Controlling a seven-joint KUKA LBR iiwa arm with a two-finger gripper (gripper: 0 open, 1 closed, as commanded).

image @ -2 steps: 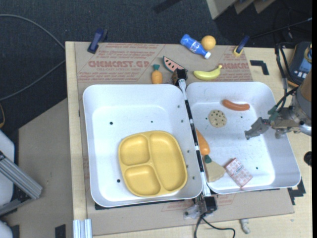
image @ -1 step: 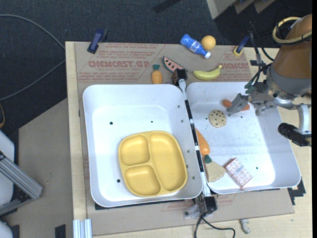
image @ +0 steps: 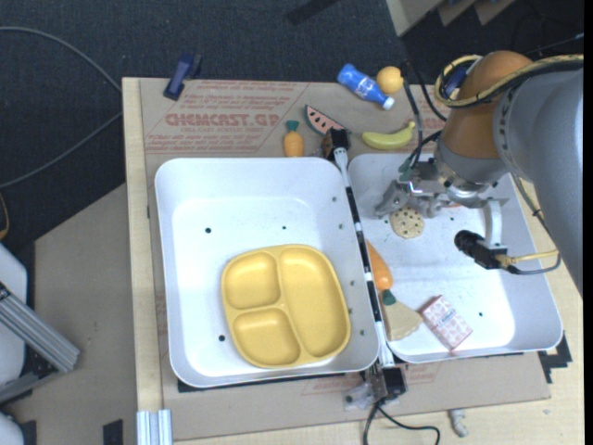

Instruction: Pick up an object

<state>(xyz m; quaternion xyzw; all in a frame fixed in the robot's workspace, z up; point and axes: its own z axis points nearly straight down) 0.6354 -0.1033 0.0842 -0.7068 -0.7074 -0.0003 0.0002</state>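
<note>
My claw (image: 405, 202) is low in the right bin (image: 533, 327) near its back-left corner, right above the cookie (image: 406, 222); can't tell its state. Carrot (image: 378, 267), cracker wedge (image: 400, 320) and pink packet (image: 446, 321) lie toward that bin's front-left. Yellow tray (image: 283, 303) sits in the left bin (image: 185, 202); banana (image: 387, 137) on the surface behind.

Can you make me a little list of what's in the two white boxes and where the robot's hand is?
left bin: a yellow tray with three sections
right bin: cookie, carrot by the left wall, sandwich wedge, pink packet
gripper: over the right bin, just above the cookie
behind the bins: banana, blue bottle, watermelon slice, a small orange toy
</note>
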